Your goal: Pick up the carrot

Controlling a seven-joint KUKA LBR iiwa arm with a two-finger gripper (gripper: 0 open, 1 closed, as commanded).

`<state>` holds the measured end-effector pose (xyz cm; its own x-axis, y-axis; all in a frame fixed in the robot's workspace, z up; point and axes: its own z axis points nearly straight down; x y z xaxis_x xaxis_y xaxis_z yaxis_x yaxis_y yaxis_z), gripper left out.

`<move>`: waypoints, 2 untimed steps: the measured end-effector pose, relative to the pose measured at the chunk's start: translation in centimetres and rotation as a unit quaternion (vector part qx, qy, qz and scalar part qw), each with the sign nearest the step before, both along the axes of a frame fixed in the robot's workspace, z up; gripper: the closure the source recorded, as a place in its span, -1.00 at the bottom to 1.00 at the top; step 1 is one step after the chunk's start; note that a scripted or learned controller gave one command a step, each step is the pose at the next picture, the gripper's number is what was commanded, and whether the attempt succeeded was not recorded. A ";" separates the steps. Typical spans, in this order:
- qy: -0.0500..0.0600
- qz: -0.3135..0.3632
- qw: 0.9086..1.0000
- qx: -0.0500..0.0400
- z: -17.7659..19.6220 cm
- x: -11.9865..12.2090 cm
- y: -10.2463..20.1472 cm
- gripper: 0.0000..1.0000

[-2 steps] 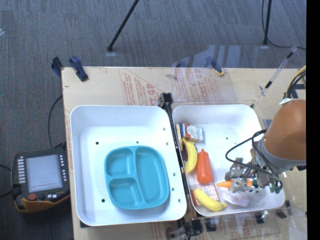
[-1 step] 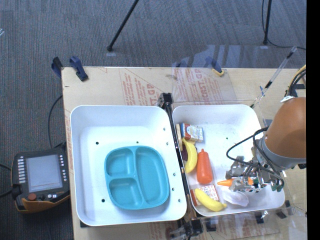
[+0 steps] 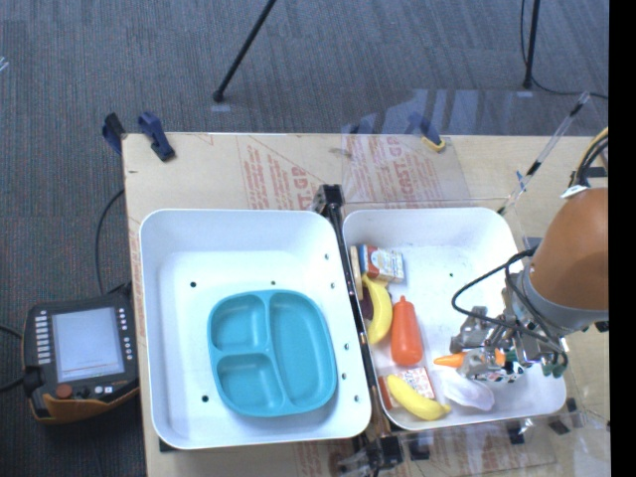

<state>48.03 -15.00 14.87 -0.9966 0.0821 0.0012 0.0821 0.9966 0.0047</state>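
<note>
Bench (image 3: 248, 167) bearing two white bins; the left bin (image 3: 169, 256) holds a blue divided plate (image 3: 270, 351), the right bin (image 3: 477, 229) a crowd of toy foods. The arm (image 3: 581, 256) reaches into the right bin's near right corner, its gripper (image 3: 494, 358) low over the clutter; whether it is spread or closed cannot be told, since wrist, cables and a small printed item overlap there.

Carrot (image 3: 450, 361): a small orange piece in the right bin, just left of the gripper and seemingly touching it. Only its tapered end shows clearly. The long axis probably runs roughly left to right across the view, tip pointing left toward the orange-red bottle (image 3: 405, 332); the thick end is hidden beneath the gripper.

Risks, as a judgement:
- The gripper may close on the neighbouring crumpled clear wrapper (image 3: 467, 394) or the printed item instead of the carrot, because all three lie packed together.
- A grip near the narrow tip could let the tapered carrot squirt out leftward.
- The lower banana (image 3: 415, 397), lying near, could be nudged during the lift.
</note>
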 end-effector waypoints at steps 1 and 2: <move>-0.001 0.002 1.000 0.000 0.9 0.1 0.1 1.00; -0.001 0.003 1.000 0.000 1.8 0.3 0.1 1.00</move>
